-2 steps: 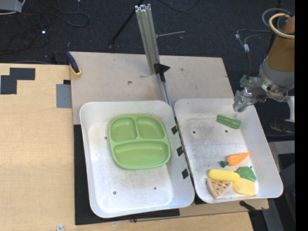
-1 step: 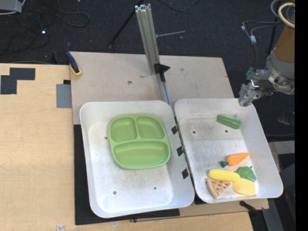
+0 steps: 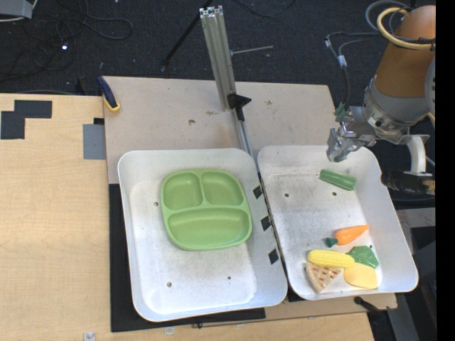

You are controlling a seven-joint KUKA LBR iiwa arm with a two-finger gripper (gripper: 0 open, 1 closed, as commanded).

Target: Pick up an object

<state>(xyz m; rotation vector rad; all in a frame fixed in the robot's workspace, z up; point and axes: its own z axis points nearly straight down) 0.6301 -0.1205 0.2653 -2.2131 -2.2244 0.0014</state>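
the gripper (image 3: 340, 150) is hanging over the far edge of the right bin (image 3: 313, 204), reaching in from the right on the grey arm (image 3: 402, 84) with its orange band. its fingers are pointing down and nothing is sitting between them, though how far apart they are standing is too small to tell. just below and slightly right of the gripper, a green cucumber (image 3: 337, 180) is lying on the bin floor, apart from the fingers. further toward the near side, well away from the gripper, a carrot (image 3: 351, 234) is lying beside a green leafy piece (image 3: 365, 254), with a corn cob (image 3: 330, 258), a yellow lemon-like piece (image 3: 362, 277) and a wedge (image 3: 320, 278) clustering together in the near corner. to the gripper's left, the left bin (image 3: 142, 275) is holding a green divided plate (image 3: 206, 209). a metal post (image 3: 220, 55) is rising behind the bins, left of and beyond the gripper.
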